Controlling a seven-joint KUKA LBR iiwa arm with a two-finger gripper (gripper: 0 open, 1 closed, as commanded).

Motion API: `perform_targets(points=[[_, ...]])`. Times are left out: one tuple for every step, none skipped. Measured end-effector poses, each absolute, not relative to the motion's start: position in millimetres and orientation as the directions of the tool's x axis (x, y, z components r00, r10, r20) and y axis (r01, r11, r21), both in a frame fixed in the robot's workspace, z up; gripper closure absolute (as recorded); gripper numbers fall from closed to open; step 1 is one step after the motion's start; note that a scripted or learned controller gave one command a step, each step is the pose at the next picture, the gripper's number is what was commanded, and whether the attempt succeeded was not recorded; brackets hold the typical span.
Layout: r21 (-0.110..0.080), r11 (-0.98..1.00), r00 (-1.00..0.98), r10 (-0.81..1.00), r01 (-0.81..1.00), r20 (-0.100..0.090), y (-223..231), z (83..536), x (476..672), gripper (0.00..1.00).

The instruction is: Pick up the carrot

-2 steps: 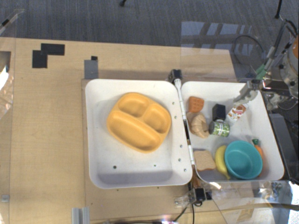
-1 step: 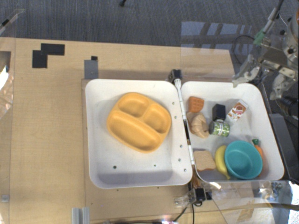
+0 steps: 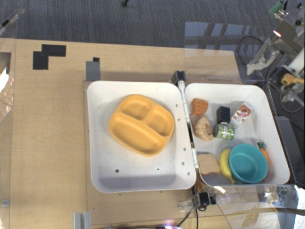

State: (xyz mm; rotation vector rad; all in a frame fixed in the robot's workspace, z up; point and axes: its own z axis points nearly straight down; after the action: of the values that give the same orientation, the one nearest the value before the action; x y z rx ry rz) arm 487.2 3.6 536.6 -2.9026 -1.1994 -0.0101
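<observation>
Two white bins, filled and waiting

Left bin (image 3: 95,142) holds a yellow divided plate (image 3: 142,124); right bin (image 3: 267,104) holds a teal bowl (image 3: 248,163), bread, banana, and the carrot (image 3: 263,152) wedged against the bowl's right side; gripper state: can't tell

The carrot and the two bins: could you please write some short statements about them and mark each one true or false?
1. The carrot lies in the right bin. True.
2. The carrot sits beside the teal bowl. True.
3. The yellow divided plate is in the right bin. False: it is in the left bin.
4. The green can stands inside the teal bowl. False: it lies on the bin floor, apart from the bowl.
5. The banana lies by the bowl. True.
</observation>
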Motion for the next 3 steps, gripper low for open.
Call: perform_targets(points=[[-0.002,-0.945,0.945,0.326,0.326,0.007,4,536,498.7,0.0],[-0.002,-0.946,0.946,0.324,0.324,0.006,4,536,498.7,0.0],[-0.004,-0.979,0.979,0.205,0.205,0.006,56,536,512.6,0.0]])
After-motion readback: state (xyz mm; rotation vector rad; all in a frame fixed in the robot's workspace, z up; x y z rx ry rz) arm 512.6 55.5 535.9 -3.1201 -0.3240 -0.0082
